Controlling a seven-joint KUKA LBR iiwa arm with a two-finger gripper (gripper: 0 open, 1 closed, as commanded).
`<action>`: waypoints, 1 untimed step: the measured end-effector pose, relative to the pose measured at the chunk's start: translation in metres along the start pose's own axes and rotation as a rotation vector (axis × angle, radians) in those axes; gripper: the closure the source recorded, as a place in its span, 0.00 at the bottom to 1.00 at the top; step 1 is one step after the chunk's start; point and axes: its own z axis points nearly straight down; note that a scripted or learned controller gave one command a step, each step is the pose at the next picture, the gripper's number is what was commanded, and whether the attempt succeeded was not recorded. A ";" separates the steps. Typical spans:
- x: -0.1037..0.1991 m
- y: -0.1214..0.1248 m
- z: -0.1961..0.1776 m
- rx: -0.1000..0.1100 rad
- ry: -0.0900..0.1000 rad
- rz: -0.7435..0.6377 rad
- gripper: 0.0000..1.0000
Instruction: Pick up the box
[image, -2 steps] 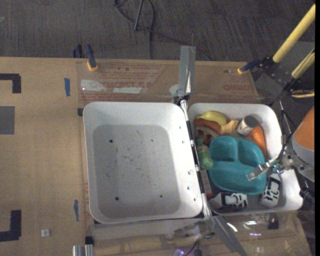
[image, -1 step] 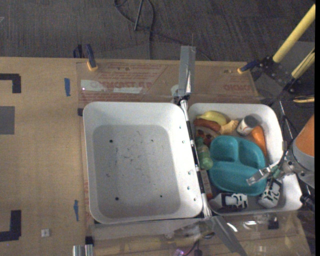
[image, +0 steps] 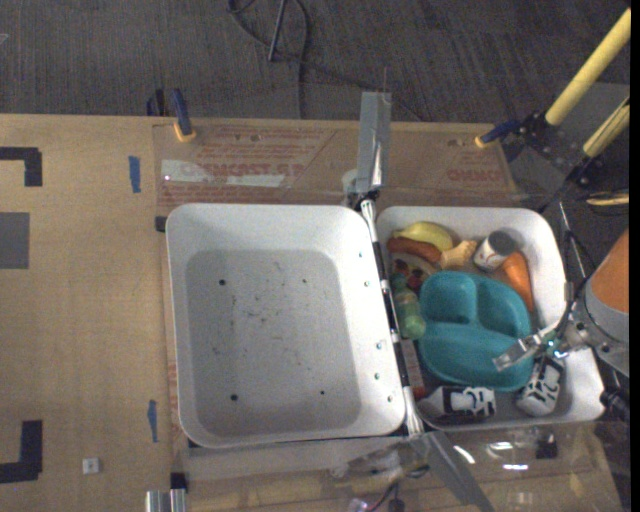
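**Tool Status: Positioned Over the Right Bin**

Tool (image: 520, 350) location: low over the right bin (image: 552, 228), at the near right rim of a teal divided dish (image: 470, 320). Its metal end overlaps the dish edge as seen from above. Whether the tool is released or clenched cannot be told from this angle, and nothing can be seen grasped in it. The arm (image: 612, 300) enters from the right, with its orange band just above the wrist.

Task item: a black-and-white box (image: 468, 402) lies in the near part of the right bin, just beside the near edge of the teal dish and to the left of the tool. A second black-and-white item (image: 541, 390) lies just below the tool, close to the near right corner; its exact form is unclear.

Other contents of the right bin:
- A banana (image: 428, 235) at the far side.
- An orange carrot-shaped item (image: 516, 275) near the right wall.
- A small can (image: 494, 248) between the two.

The left bin (image: 190, 228) sits alongside on the desk (image: 80, 300), its wall touching that of the right bin.
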 end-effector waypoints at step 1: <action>0.000 0.000 0.000 0.000 0.000 0.000 0.00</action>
